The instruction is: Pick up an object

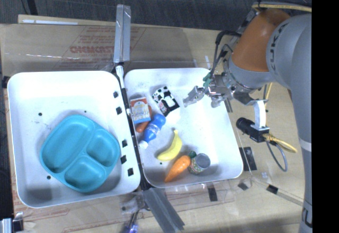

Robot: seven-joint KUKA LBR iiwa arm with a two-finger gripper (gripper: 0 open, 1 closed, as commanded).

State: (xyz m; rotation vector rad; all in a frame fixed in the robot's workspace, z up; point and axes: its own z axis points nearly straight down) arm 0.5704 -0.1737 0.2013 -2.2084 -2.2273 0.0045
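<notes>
Hovering over the upper right corner of the right bin (225, 166), the gripper (204, 94) has its fingers spread and pinches nothing. Contents of this bin: 1 banana (170, 148), 1 carrot (177, 168), 1 can (199, 162), 1 blue bottle (152, 128), 1 small carton (140, 110) and 1 black-and-white object (165, 98). All 6 cluster toward the left wall and front edge; the bin's right half is bare floor. The left bin (32, 94) holds 1 blue divided tray (79, 152).
</notes>
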